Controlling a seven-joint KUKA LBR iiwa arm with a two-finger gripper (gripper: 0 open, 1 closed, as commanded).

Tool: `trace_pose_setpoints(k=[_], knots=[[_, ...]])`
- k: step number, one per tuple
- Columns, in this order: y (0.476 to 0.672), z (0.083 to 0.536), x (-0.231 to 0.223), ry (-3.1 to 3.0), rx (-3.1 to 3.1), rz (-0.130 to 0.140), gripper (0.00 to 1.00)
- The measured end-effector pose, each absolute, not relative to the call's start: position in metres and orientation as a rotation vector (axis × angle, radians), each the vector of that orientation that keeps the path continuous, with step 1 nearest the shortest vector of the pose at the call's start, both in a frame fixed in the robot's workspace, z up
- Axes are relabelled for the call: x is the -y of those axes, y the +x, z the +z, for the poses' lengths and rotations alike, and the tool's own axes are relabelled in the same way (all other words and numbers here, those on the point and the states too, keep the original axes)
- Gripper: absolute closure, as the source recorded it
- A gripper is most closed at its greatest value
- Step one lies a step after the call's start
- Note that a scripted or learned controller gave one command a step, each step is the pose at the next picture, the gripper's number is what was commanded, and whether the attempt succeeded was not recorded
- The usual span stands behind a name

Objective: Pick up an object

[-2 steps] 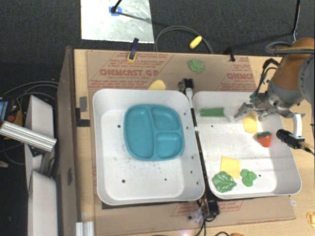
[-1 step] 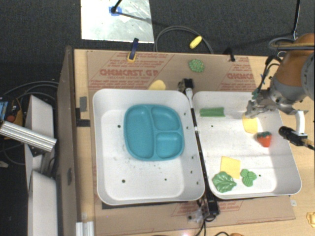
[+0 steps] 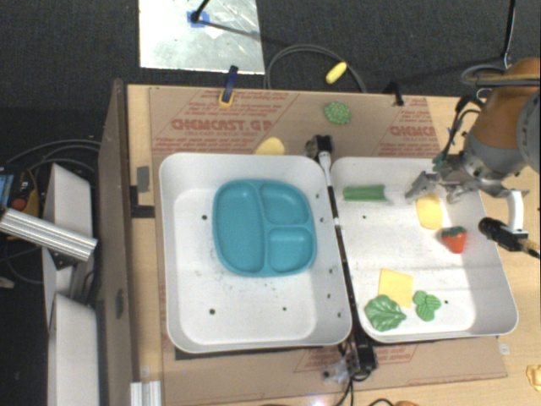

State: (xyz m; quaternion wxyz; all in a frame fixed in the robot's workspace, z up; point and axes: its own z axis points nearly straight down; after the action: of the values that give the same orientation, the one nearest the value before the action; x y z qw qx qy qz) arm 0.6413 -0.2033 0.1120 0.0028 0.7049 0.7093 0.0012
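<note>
The approach was in hand: the gripper (image 3: 439,186) hovered at the right bin's (image 3: 490,311) one o'clock, directly above the pale yellow object (image 3: 429,213), fingers spread and holding nothing. Next it needed to descend and close.

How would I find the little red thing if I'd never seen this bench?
Look in the right bin, toward its far right side, just below the gripper. The red piece lies beside a pale yellow piece, lower and to its right. It is the one red item in the bin, with a green top; its neighbours are yellow or green.
</note>
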Motion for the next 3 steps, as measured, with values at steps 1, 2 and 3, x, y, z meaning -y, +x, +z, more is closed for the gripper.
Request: trace_pose_setpoints(k=[1,2,3], knots=[[0.636,0.097,0.206,2.219,-2.222,0.000,0.00],[0.638,0.109,0.207,2.213,-2.220,0.004,1.00],[0.637,0.109,0.207,2.213,-2.221,0.004,0.00]])
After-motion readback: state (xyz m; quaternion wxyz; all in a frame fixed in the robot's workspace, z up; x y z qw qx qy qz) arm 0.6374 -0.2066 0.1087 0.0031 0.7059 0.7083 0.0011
